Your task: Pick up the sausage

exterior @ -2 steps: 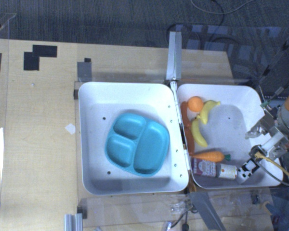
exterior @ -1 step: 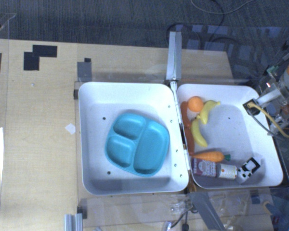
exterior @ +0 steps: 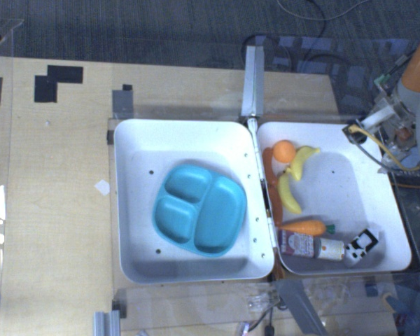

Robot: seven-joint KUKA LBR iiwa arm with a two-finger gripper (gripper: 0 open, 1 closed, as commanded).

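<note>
Two bins; sausage against a wall.
Blue plate (exterior: 199,210) sits mid left bin (exterior: 134,187). Sausage (exterior: 268,180) lies along the right bin's (exterior: 353,187) left edge, banana (exterior: 290,186) just beside it, likely narrowing access. Gripper (exterior: 395,142) hovers over the right edge; its opening cannot be told.

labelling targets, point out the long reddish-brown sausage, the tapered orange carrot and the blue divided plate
long reddish-brown sausage (exterior: 268,180), camera view, middle of its length
tapered orange carrot (exterior: 302,227), camera view, middle of its body
blue divided plate (exterior: 220,214), camera view, its large compartment
</note>
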